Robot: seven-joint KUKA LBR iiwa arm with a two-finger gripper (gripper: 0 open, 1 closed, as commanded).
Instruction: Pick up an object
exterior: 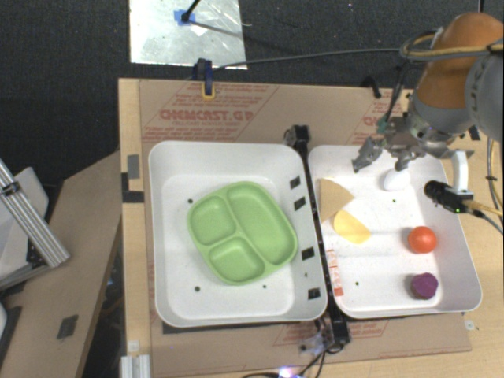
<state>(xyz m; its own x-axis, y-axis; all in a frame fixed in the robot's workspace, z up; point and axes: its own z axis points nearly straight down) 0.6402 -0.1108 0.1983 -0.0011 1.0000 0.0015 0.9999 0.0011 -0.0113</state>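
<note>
The right bin (461, 294) holds a tan wedge (331, 196), a yellow piece (351, 227), an orange ball (422, 239), a purple object (424, 286) and a small white object (394, 181). My gripper (384, 157) hangs over the bin's back part, just above and behind the white object. Its two grey fingers (364, 156) are spread apart with nothing between them.
The left bin (169, 172) holds a green divided tray (240, 231). A black divider with clips (303, 203) runs between the bins. A black fitting (446, 196) juts over the right bin's far side. A shiny sheet (187, 22) lies behind the bench.
</note>
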